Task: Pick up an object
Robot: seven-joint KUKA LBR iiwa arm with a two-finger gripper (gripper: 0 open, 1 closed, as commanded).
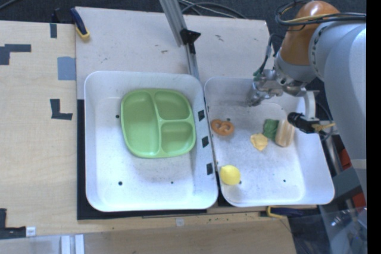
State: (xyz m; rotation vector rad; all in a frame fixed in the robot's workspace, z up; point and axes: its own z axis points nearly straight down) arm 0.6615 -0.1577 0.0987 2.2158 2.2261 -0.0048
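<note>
My gripper [260, 94] hangs at the upper part of the right shallow white plastic bin [309, 187], right of the frame's centre; its metal tip is too small and blurred for me to tell how it is set, and I see nothing held in it. Below it on the speckled bin floor lie small objects: a green block [271, 127] touching a tan cylinder-like piece [284, 132], a pale yellow crumpled lump [259, 141] just beside them, an orange pretzel-shaped piece [222, 127] nearer the bin's left wall, and a glossy round yellow ball [230, 175] lower down. In the left white bin [101, 187] rests a smooth light-green divided plate [158, 122] with three compartments.
</note>
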